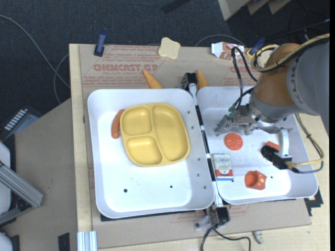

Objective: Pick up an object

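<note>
The grey arm [293,77] is reaching into the right white bin [301,190], its gripper [234,123] hanging low over the bin floor; how far the jaws are parted cannot be told. Well left of the jaws, a yellow divided plate [155,134] is lying in the left bin [104,182], a hot dog [115,125] touching it. Below the jaws, a small carton [222,166] is lying. Just beneath them, a tomato slice [233,141] is sitting, and a red pepper piece [256,180] is resting farther off.
</note>
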Available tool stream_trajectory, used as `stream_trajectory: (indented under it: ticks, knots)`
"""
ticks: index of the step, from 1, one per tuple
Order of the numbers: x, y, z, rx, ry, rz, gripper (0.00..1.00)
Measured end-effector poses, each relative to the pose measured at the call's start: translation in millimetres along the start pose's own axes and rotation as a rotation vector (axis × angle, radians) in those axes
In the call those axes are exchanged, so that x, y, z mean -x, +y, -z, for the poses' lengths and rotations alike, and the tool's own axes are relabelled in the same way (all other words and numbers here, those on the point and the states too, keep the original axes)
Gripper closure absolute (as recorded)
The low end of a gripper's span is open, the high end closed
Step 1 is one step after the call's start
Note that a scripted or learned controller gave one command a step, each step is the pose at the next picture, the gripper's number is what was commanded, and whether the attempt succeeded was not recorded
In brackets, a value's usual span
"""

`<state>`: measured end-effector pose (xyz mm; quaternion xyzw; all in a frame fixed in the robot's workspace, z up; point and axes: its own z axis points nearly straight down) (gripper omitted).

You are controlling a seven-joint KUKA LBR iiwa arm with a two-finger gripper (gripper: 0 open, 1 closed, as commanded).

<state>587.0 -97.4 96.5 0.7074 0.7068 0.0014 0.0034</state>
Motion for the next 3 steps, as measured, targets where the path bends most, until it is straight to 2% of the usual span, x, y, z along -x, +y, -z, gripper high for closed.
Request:
stream_trajectory:
  ticks: [1, 2, 3]
  knots:
    - [4.2, -21.9, -12.2, -0.010, 0.004, 0.000, 0.00]
    - [4.0, -21.2, -2.0, -0.007, 0.003, 0.000, 1.00]
    - [-75.8, -19.6, 89.8, -0.003, 0.005, 0.004, 1.00]
